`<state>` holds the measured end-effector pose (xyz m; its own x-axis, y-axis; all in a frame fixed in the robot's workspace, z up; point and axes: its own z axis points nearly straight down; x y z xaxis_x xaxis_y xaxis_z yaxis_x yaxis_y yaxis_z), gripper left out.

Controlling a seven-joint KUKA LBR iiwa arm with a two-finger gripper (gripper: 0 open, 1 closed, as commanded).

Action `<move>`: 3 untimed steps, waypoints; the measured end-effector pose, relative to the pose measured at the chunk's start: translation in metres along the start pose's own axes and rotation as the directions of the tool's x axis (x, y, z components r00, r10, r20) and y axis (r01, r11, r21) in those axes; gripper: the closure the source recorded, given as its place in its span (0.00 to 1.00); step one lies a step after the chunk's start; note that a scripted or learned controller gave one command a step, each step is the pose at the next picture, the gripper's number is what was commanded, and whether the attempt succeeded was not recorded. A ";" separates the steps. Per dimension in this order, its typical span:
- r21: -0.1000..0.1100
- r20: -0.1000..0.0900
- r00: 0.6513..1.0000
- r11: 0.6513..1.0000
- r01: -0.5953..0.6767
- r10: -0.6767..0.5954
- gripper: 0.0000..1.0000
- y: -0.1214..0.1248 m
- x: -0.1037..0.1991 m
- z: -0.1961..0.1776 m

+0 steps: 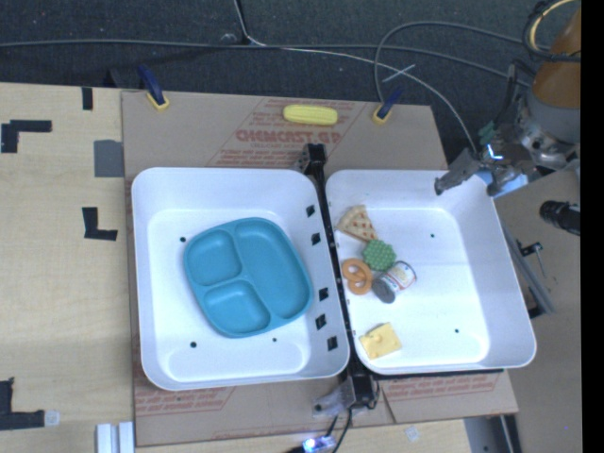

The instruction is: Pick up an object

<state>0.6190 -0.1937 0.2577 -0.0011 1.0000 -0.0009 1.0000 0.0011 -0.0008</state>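
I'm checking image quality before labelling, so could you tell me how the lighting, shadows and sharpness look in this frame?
Camera view: lighting is soft and even, with no harsh glare on the white bins; the blue tray casts only a faint shadow; small items such as the cheese wedge and pretzel look slightly soft; the gripper at the right is blurrier than the rest.

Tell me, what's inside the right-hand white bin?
Right bin: pizza slice, green toy, pretzel, small can, grey piece, cheese wedge. Anything beneath them is hidden.
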 end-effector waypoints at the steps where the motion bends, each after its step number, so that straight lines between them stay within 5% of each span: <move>1: 0.006 -0.001 1.000 1.000 0.000 0.000 0.00 -0.004 0.000 0.064; 3: 0.004 0.000 1.000 1.000 0.001 -0.001 0.00 -0.008 -0.008 0.169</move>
<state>0.6113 -0.2022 0.0883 -0.0017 1.0000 -0.0011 1.0000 0.0017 -0.0047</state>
